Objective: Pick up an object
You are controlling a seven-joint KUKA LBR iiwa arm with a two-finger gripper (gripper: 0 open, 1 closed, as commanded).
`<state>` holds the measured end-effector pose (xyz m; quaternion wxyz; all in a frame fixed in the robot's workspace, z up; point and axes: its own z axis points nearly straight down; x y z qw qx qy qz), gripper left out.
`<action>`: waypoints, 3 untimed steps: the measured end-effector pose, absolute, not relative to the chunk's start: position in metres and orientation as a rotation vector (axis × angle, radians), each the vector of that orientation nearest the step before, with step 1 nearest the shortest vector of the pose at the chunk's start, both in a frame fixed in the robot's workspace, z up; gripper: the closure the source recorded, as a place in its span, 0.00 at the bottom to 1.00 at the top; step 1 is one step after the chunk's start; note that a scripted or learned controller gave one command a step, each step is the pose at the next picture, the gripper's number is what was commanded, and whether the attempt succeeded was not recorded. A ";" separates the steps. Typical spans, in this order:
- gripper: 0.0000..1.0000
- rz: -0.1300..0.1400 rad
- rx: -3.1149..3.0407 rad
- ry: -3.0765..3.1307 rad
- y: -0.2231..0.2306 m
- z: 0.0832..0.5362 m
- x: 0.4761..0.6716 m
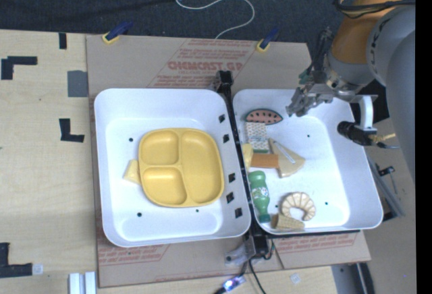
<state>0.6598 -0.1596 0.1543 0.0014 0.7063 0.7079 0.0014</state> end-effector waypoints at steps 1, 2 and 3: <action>1.00 0.006 2.215 2.220 -0.156 0.218 0.665; 1.00 0.000 2.220 2.223 -0.155 0.225 0.665; 1.00 -0.002 2.217 2.230 -0.100 0.214 0.650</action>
